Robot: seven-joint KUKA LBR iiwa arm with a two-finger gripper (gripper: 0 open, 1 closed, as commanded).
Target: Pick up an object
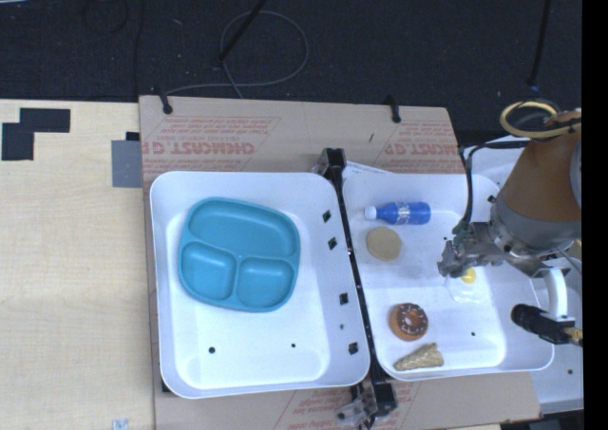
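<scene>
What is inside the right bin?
In the right bin: a bottle, a tan disc, a donut, a cone. The gripper covers something yellow, partly hidden.

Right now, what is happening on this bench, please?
A grey robot arm with an orange band reaches in from the right over the right white bin. Its end effector hangs low near a small yellow object, too small to identify. In that bin also lie a clear plastic bottle with a blue cap, a round tan disc, a chocolate doughnut and a waffle cone piece. The left white bin holds a blue three-compartment plastic tray.
</scene>
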